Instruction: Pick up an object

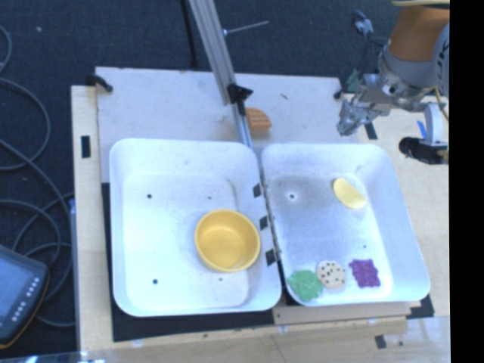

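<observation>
Yellow round bowl [227, 240] sits smooth; tool [350, 119] grip state unclear, above bin corner.

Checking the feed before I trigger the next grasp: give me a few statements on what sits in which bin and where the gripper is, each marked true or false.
1. The yellow bowl sits in the left bin. True.
2. The right bin holds four small items. True: a yellow disc, a green piece, a spotted cookie and a purple piece.
3. The gripper is down among the items in the right bin. False: it is above that bin's far edge.
4. The purple piece lies inside the bowl. False: it lies near the right bin's near edge.
</observation>
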`<state>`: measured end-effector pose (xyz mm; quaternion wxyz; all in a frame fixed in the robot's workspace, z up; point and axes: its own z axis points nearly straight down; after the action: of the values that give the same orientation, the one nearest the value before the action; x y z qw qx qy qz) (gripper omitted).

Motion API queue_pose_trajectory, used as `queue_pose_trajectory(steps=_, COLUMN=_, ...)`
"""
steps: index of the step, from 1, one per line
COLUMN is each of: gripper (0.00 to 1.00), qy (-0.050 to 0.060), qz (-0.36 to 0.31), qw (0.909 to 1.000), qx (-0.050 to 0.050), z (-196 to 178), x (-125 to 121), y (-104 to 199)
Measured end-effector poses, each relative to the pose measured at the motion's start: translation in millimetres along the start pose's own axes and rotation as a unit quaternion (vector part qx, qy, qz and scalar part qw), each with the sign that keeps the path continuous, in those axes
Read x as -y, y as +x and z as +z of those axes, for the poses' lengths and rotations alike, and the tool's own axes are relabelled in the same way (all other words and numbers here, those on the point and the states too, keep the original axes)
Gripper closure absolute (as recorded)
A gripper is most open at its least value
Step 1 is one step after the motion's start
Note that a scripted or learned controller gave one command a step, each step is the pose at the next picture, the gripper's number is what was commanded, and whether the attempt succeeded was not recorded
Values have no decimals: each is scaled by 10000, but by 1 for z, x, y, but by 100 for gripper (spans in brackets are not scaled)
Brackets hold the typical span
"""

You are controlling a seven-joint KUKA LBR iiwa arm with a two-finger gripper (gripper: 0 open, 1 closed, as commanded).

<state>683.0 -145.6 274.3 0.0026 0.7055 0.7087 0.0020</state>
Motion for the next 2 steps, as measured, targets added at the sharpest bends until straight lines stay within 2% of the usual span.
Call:
queue_pose_trajectory(steps=1, gripper=100, qy=26, qz=-10, qw=10000, qx=-10, z=-2, x=15, y=55)
queue_pose_trajectory(steps=2, gripper=100, qy=26, qz=-12, qw=10000, qx=-10, z=-7, x=20, y=104)
